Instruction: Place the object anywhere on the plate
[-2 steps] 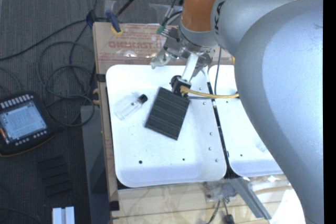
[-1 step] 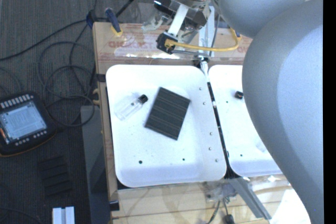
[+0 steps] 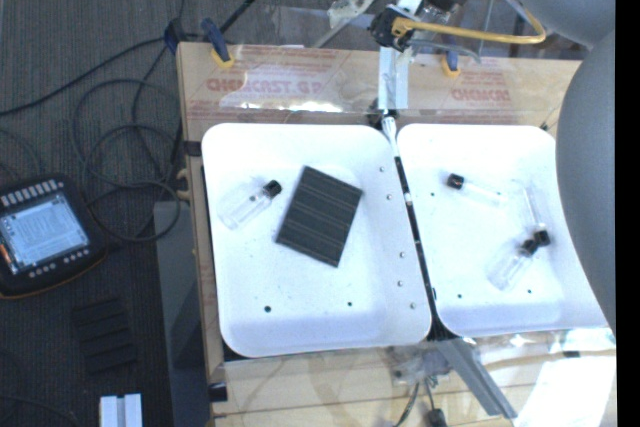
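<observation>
Arm (image 3: 590,65): grey, entered from the right and filled the right edge and far right corner. Its wrist reached left over the far side of the bench (image 3: 290,85).

Gripper (image 3: 389,95): hung over the far rim where the two bins met, pointing down at the seam between them. Whether it was spread or pressed together could not be told, and nothing could be seen held in it.

Left bin (image 3: 300,315): white and shallow. It held a dark ribbed plate (image 3: 319,215), flat and slightly turned, near the middle. A clear vial with a black cap (image 3: 250,200) lay on its side just left of the plate, apart from it.

Right bin (image 3: 480,310): white and shallow. It held a small capped vial (image 3: 470,187) toward the far left. A clear tube (image 3: 530,205) lay to the right of it. A third vial (image 3: 515,260) lay nearer, its black cap pointing far and right.

Relation: the plate and the left vial lay nearer and to the left of the gripper, well apart from it. The right bin's vials lay nearer and to its right.

Floor, left: a control pendant (image 3: 40,235) with dark cables.
</observation>
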### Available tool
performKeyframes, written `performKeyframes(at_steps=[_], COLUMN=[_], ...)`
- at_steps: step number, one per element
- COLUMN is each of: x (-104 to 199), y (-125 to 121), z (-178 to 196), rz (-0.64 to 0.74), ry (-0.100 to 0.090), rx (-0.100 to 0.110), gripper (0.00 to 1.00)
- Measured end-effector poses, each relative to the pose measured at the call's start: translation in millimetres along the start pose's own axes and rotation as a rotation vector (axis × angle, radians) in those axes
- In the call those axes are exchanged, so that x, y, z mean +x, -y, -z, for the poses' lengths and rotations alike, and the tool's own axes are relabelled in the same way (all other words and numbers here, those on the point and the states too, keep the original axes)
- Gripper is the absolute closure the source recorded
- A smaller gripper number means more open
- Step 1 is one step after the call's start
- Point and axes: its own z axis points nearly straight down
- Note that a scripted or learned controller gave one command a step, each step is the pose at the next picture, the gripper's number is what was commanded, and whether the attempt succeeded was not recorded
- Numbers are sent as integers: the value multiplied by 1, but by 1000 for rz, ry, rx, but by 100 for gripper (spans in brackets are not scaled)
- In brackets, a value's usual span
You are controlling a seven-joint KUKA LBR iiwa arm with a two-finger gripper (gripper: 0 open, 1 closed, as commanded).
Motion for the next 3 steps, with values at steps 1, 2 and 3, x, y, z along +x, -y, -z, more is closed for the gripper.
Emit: performKeyframes(at_steps=[1, 2, 3], x=[0, 45, -1], y=[0, 19, -11], z=[-1, -80, -98], rz=[1, 42, -34], ry=[1, 2, 1], rx=[1, 2, 4], gripper=[0, 0, 0])
